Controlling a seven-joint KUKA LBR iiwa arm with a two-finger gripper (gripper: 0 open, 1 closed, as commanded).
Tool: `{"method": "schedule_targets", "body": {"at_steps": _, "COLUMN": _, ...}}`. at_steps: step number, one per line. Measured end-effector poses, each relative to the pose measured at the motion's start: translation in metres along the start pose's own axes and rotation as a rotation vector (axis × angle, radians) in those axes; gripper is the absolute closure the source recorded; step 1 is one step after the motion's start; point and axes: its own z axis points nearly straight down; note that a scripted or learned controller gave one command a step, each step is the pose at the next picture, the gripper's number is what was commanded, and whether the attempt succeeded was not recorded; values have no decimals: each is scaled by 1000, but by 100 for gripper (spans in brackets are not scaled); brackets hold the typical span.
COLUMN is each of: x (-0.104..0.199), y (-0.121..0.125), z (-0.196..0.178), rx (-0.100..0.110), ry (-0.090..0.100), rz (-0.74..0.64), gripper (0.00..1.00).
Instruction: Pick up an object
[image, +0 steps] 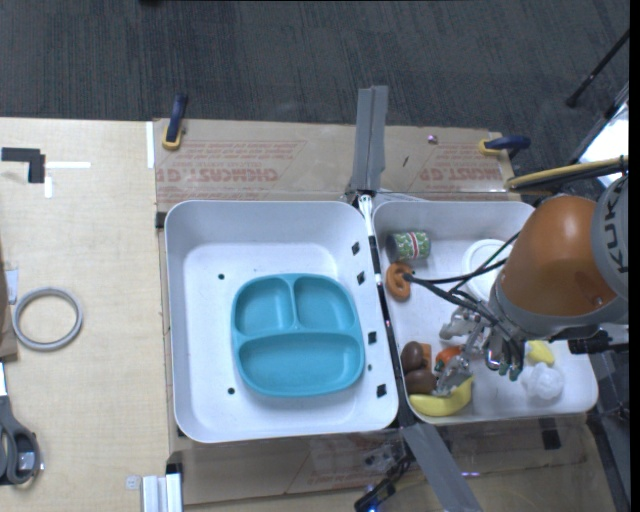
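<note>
banana: yellow, at the front edge of the right bin, just below the gripper, very near or touching its lower tip.
brown objects: two dark rounded pieces by the bin's left wall, just left of the gripper, one behind the other.
orange-red piece: small, right beside the metal fingers, possibly touching; too small to name.
doughnut: orange-brown ring, further back along the left wall, well apart from the gripper.
green can: on its side near the back left corner of the right bin.
yellow object: small, to the gripper's right, partly behind the arm.
white lump: crumpled, near the front right corner.
gripper: low over the front left of the right bin, pointing down; cannot tell how far open, and nothing clearly seen between its tips.
arm: orange band over the right bin's right half, cables trailing leftward.
left bin: holds a blue divided plate, three compartments.
bench: pale wood, with a grey tape roll at the left and brown cardboard behind the bins.
floor: dark carpet beyond.
</note>
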Motion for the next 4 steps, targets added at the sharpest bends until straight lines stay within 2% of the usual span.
{"method": "schedule_targets", "body": {"at_steps": 1, "x": -1, "y": 0, "z": -9, "rx": 0, "ry": -3, "rz": -2, "gripper": 100}}
{"method": "schedule_targets", "body": {"at_steps": 2, "x": -62, "y": -34, "z": -1, "rx": -1, "ry": -4, "rz": -823, "gripper": 100}}
{"method": "schedule_targets", "body": {"at_steps": 3, "x": -86, "y": 55, "z": -118, "rx": -1, "ry": -5, "rz": -839, "gripper": 100}}
{"method": "schedule_targets", "body": {"at_steps": 4, "x": -114, "y": -3, "z": -41, "rx": -2, "ry": -3, "rz": -1059, "gripper": 100}}
